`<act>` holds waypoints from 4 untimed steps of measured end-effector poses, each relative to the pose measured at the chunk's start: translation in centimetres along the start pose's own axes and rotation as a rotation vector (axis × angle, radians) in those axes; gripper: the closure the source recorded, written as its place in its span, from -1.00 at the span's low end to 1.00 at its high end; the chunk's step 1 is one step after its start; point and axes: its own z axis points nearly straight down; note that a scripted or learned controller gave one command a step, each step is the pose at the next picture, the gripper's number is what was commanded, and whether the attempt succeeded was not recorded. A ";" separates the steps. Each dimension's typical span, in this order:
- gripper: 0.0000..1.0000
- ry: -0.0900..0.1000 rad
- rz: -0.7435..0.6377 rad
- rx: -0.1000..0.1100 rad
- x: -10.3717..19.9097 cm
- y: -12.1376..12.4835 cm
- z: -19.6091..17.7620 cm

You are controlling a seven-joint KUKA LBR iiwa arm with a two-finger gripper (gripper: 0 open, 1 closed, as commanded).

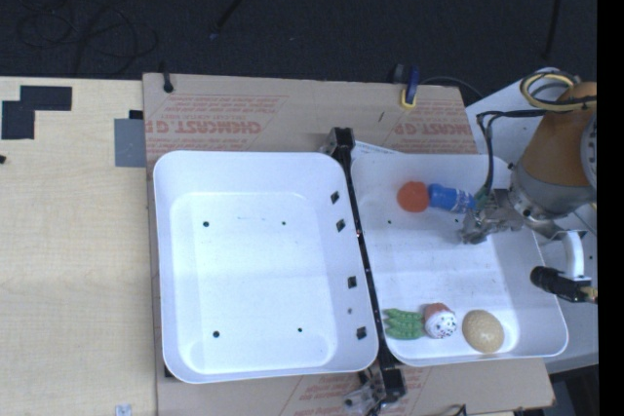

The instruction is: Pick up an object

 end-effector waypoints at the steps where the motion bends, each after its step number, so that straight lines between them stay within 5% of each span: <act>1: -1.00 0.000 0.001 0.000 0.0 0.0 0.0; 2: -1.00 0.000 0.001 0.000 0.0 0.0 0.0; 3: 1.00 0.000 0.005 0.001 -0.2 0.0 -1.0; 4: -1.00 0.001 0.007 0.001 -0.1 -0.1 -1.0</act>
